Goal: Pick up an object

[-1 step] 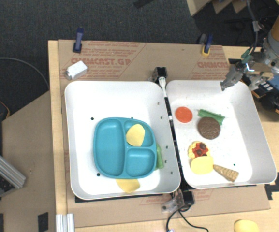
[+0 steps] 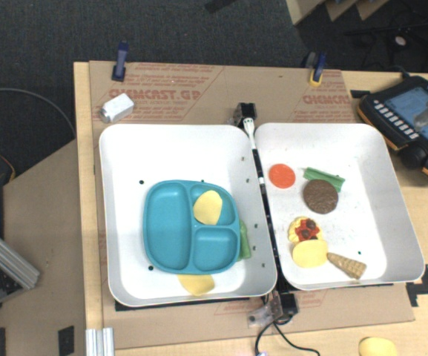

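Yellow piece (image 2: 196, 282) partly under teal tray (image 2: 170, 228)

A dark grey handheld control pad (image 2: 405, 119), with a lit blue screen and rows of small pale buttons, lies at the right edge of the tabletop (image 2: 199, 99). Whether it belongs to the robot cannot be told.

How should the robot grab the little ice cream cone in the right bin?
Probably from straight above, closing across the cone near its wider right end. It lies flat, tapering towards the yellow piece at its left, so the narrow tip offers less to hold and less room.
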